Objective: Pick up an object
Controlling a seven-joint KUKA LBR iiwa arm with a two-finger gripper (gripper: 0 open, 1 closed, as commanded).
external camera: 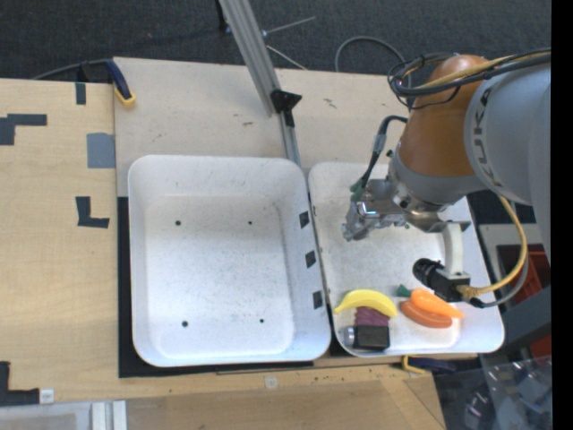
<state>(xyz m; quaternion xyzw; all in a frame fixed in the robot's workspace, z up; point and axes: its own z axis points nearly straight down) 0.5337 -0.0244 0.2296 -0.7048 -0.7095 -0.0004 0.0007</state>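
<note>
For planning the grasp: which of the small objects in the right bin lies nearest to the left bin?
The yellow curved plastic banana. It lies closest to the dividing rim, while the dark boxy block and the orange plastic carrot sit farther right.

Banana (365,302), carrot (428,309) in right bin (333,240)

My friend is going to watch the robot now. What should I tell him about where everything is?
Gripper: hanging over the right white bin, near its left wall, with nothing seen between its fingers.
Things: yellow toy banana, orange toy carrot, small black block and a dark purple piece bunched at that bin's near end.
Done: nothing picked up yet.
Left: go down to one thing, grab it, lift it.
</note>
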